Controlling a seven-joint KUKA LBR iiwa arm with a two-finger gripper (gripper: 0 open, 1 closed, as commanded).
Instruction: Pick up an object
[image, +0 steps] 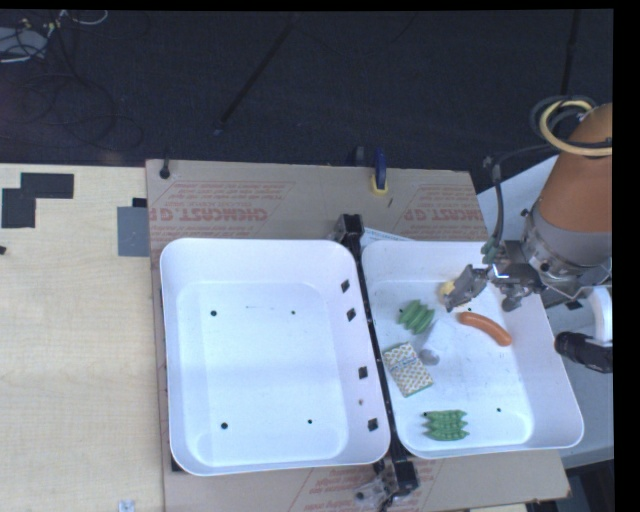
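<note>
We see the tabletop (70, 350) carrying two shallow white bins side by side on a cardboard sheet (260, 200): one left bin (260, 262) and one right bin (545, 420). We use the right bin as our landmark.

The arm (585, 190), grey with its orange band, sits over the right bin's far right corner. Its end effector (462, 290) hangs over the bin's far middle part, tips pointing toward the divider. It holds a small yellowish thing (458, 289) at its tip, but we cannot tell if its fingers are clamped on it or parted; too small and blurred.

Counts inside the right bin, big to small:
- one checkered flat pad (408, 368), tilted, near the bin's left wall, midway along it
- two green bumpy objects: one green piece (445, 425) near the bin's near wall, one second green piece (417, 318) in the bin's centre-left, just beyond the pad
- one orange sausage-shaped object (486, 328), long and curved, in the bin's centre-right
- one small grey lump (430, 356) touching or just beside the pad's right edge

Relative to the end effector: the orange object lies just beside it, on the near-right side; the second green piece lies near it, toward the divider; the pad sits further toward the near wall; the first green piece is well apart.
</note>
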